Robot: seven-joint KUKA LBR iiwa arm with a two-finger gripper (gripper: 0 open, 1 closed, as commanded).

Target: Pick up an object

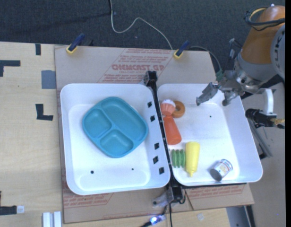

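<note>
In the right bin (240,126) lie an orange carrot-like toy (171,129) along the left wall, a brown ring-shaped donut (178,109) beside its top, a yellow piece (192,157) with a green ridged piece (177,158) next to it, and a small metal can (221,169) at the front right. My gripper (214,96) hangs above the bin's back right part, its two fingers spread open with nothing between them, well apart from all the objects.
The left bin (72,126) holds a blue compartment plate (115,126). A black divider (155,126) runs between the bins. Two clamps (75,42) sit at the cardboard's back edge. The arm's body (261,46) stands over the right bin's far right corner.
</note>
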